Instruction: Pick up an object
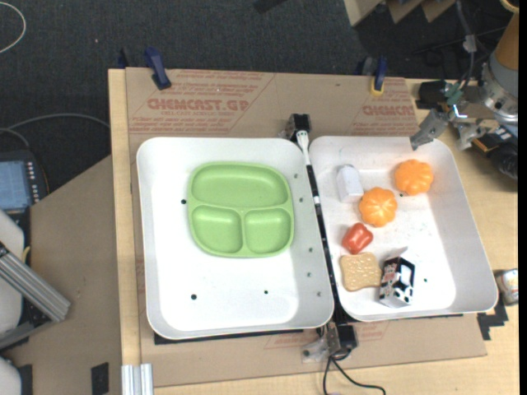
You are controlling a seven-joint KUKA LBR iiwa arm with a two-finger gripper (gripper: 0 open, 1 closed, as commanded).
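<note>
Hangs over the far right corner of the right bin: gripper, at the end of the grey arm reaching in from the right. Points down and left towards the bin's far rim. Carries nothing visible. Not clear from this slant how wide it stands.

Lying in the right bin, all apart from the gripper:
- far orange, nearest the gripper, by the far right side;
- near orange, just beside the first, towards the middle;
- small white block, left of both oranges, near the bin's left wall;
- red piece, just below the near orange;
- tan cracker, flat, just in front of the red piece;
- black-and-white item, touching or almost touching the cracker's right edge, by the front rim.

Resting in the left bin: green divided plate, one large compartment at the back and two small ones in front.

Under both bins, a brown printed sheet on the counter, held by blue clamps at its far edge.
</note>
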